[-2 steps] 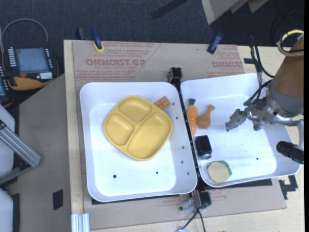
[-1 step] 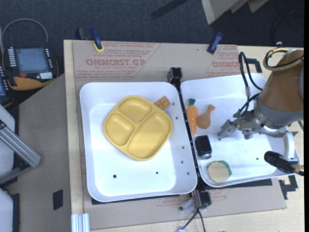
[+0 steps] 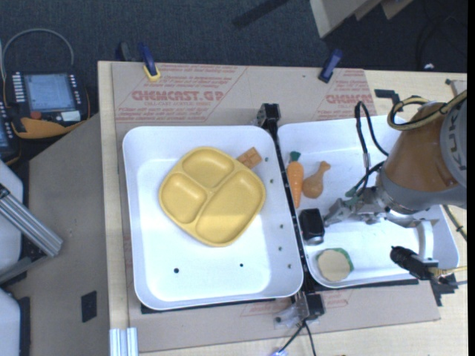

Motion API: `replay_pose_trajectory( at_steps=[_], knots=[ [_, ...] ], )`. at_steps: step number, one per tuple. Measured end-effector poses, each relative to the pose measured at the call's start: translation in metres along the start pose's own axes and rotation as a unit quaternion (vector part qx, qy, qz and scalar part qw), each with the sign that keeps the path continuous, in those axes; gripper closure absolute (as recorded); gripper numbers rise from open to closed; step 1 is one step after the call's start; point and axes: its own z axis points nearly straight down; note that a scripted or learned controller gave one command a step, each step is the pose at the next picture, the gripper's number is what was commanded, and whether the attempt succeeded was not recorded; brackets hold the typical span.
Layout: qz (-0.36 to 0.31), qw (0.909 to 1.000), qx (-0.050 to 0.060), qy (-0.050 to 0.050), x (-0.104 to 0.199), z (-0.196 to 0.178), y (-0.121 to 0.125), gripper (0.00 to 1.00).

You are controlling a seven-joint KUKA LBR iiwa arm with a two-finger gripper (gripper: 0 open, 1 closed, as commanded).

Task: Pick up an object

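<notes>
- reach-in stage by the look of it; the gripper (image 3: 320,223) sits low at the left edge of the right bin (image 3: 338,138), right at a small black object (image 3: 310,224); can't tell if it's open or closed on anything
- nearest candidates: carrot (image 3: 295,181) and drumstick (image 3: 316,179) just above it, round tan-and-green piece (image 3: 333,265) just below; next move needs a clean drop onto one
- left bin (image 3: 148,251) has a yellow divided plate (image 3: 213,196); the divider between bins crowds the gripper
</notes>
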Motion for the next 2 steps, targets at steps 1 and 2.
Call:
replay_pose_trajectory(
  at_steps=[1,2],
  knots=[
    [0.001,1.0000,-0.004,-0.002,-0.001,-0.014,0.002,1.00],
    [0.000,1.0000,-0.001,-0.001,-0.009,-0.060,0.005,1.00]
  ],
)
